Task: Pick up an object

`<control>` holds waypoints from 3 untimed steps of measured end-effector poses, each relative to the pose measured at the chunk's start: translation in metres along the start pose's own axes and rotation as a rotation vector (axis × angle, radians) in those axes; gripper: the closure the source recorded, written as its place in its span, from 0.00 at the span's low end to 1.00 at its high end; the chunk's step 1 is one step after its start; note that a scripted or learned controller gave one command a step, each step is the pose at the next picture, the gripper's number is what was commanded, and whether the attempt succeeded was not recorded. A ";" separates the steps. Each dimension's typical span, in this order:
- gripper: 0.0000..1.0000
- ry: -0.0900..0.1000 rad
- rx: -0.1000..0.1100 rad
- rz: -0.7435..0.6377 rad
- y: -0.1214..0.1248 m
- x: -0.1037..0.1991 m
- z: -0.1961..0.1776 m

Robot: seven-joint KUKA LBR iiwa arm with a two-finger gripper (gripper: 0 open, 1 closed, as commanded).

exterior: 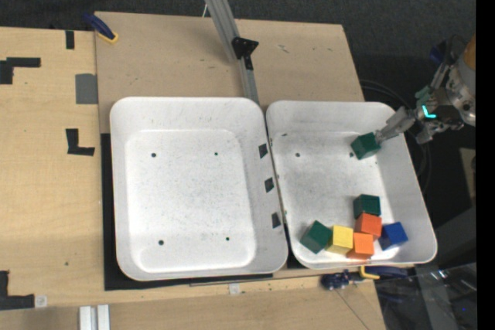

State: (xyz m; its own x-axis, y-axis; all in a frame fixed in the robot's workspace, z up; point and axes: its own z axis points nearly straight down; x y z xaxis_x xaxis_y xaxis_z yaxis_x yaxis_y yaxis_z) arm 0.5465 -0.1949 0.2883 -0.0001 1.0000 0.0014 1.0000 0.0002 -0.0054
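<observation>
two shallow white bins sit side by side on the wooden bench. the left bin (pixel 186 189) shows just its speckled floor with four small dark dots. the right bin (pixel 309 166) holds all the blocks: a dark green block (pixel 364 146) alone toward its two o'clock corner, and a cluster at about five o'clock, well apart from it. in that cluster a green cube (pixel 367 205) sits at the top, an orange cube (pixel 370 224) just below and touching it, a blue cube (pixel 394 234) at the right, a second orange cube (pixel 363 244) at the bottom, a yellow cube (pixel 343 236) next to it, and a green cube (pixel 315 236) at the left end.

the gripper (pixel 382 135) reaches in from three o'clock, its grey fingers slanting down to the lone dark green block; the tip meets the block's upper right edge, but i cannot tell whether it is clenched on it or released.

no readable writing or labels anywhere.
</observation>
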 end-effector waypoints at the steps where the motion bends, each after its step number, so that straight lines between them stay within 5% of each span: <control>1: 0.00 -0.001 -0.005 -0.002 0.001 0.000 -0.002; 3: 0.00 0.000 0.003 0.000 -0.006 0.004 0.124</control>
State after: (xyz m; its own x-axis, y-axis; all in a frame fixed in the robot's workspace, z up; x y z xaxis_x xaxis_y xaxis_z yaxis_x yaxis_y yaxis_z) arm 0.5394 -0.1912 0.1641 -0.0004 1.0000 0.0014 1.0000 0.0004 -0.0084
